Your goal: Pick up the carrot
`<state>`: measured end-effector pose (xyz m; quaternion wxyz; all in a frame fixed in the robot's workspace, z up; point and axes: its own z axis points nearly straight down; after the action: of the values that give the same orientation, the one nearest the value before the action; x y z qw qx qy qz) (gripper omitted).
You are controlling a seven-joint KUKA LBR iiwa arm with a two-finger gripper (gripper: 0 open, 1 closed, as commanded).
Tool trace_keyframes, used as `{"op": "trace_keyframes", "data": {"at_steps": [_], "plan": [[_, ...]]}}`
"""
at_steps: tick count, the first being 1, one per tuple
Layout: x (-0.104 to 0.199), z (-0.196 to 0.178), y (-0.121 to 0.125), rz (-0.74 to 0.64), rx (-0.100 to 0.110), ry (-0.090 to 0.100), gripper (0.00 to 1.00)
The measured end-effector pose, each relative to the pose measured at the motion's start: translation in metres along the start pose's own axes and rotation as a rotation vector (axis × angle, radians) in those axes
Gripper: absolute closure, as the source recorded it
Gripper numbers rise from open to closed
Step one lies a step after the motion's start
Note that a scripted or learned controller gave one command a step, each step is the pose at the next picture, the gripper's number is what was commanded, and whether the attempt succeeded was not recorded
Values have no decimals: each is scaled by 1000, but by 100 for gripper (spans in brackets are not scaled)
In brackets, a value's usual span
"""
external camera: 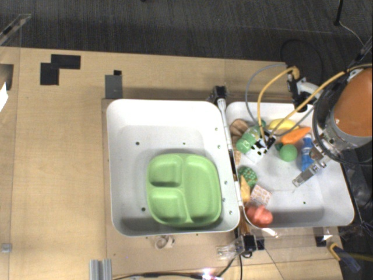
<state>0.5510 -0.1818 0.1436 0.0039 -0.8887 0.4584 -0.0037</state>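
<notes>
Carrot [296,135]: right bin [335,206], near its far edge, long axis roughly along that edge, slightly tilted; tip direction unclear. Crowded by a yellow item [284,123] behind and a green ball [287,152] in front. Open floor toward the bin's near right corner. Gripper [307,172]: over the bin's right half, nothing visibly held; whether it is open cannot be told. Left bin [122,156]: green tray [184,187].

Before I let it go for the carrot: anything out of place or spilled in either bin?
Nothing spilled or damaged. The right bin is cluttered: toys crowd its left side, some leaning on the wall by the divider. The carrot lies among them beside a yellow piece and green ball. The green tray sits level in the left bin.
</notes>
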Motion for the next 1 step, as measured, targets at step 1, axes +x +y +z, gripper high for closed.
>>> {"op": "trace_keyframes", "data": {"at_steps": [1], "plan": [[-24,-4,49,-151,-4,-3,0]]}}
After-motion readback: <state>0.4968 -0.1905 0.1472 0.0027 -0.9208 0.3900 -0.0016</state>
